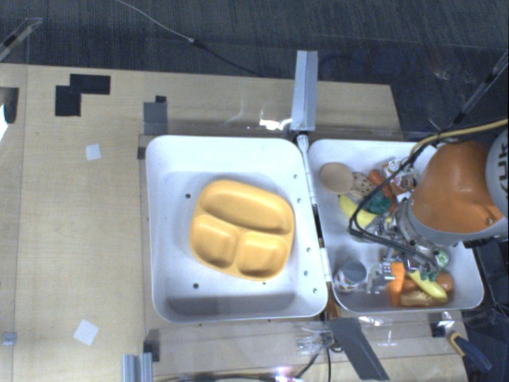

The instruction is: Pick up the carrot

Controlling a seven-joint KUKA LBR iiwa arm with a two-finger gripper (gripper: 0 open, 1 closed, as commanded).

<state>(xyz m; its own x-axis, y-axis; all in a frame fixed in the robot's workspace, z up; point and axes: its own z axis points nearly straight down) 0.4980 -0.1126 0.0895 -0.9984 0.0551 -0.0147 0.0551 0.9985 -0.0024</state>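
Where the gripper (391, 259) reaches down, grip unclear, the carrot (397, 280) lies just below

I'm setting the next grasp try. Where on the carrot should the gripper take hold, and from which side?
A hedged judgement: the carrot stands roughly on end in the picture near the right bin's front wall, crowded by a yellow piece. Come straight down from above and pinch its middle across the narrow width, jaws left and right of it.

light: even, bright overhead | glare: metal divider (305, 94) | shadows: soft | focus: slightly soft
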